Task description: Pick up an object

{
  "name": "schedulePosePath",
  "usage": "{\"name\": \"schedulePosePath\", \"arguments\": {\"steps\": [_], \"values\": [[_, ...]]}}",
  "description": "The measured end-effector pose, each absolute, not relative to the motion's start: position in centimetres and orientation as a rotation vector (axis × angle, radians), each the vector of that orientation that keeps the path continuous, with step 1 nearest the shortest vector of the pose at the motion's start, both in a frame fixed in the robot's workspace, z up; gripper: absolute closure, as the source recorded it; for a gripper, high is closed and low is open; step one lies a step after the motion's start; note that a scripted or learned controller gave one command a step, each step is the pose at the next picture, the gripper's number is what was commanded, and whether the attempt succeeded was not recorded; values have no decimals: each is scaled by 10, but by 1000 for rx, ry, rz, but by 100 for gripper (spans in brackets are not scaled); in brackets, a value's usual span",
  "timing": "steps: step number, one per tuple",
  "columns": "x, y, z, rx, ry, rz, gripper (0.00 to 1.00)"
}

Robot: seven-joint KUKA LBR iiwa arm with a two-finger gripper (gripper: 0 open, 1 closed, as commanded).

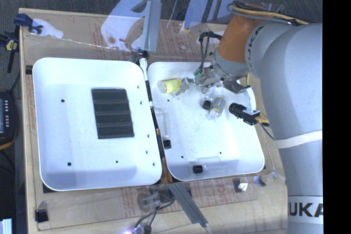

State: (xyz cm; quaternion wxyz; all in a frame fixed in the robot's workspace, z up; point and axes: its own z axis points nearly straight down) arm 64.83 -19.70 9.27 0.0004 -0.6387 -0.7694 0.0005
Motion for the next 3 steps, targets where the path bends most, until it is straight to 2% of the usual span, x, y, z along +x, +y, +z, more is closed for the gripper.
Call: {"name": "schedulePosePath", "arguments": {"steps": [1, 2, 3], "values": [[656, -118, 92, -1964, -2448, 9, 0], [657, -183, 93, -2032, -2395, 2, 0], [658, -209, 93, -2027, -2400, 0, 0]]}}
